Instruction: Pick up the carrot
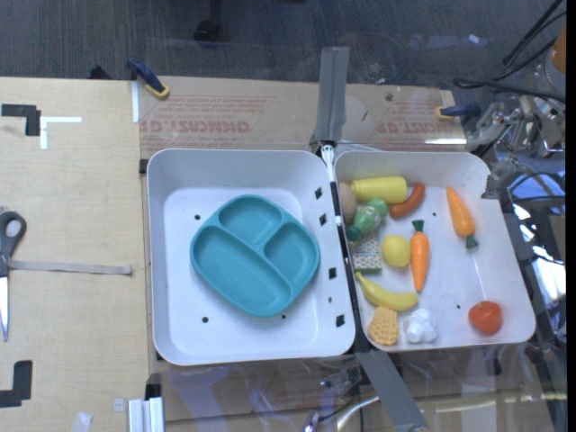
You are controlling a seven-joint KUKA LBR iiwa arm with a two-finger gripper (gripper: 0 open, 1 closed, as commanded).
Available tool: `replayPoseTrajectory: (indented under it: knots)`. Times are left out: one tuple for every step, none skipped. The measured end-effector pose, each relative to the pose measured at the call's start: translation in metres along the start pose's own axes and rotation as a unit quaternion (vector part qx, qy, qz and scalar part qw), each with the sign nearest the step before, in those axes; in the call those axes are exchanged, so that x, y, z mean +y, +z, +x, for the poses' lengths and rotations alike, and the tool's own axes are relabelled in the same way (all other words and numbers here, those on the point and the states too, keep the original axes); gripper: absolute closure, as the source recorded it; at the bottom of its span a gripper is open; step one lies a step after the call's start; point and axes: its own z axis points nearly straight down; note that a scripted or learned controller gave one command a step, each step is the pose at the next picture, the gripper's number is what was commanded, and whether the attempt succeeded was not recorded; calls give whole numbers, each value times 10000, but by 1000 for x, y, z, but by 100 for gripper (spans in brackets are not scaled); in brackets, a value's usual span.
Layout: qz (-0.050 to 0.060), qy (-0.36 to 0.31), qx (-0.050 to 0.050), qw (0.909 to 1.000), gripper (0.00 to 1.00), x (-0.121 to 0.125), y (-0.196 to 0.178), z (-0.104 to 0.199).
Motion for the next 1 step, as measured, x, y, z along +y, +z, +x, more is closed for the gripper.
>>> replayPoseTrajectory:
  knots:
    - [3, -81, -7, 10000, 0, -3, 177, -3]
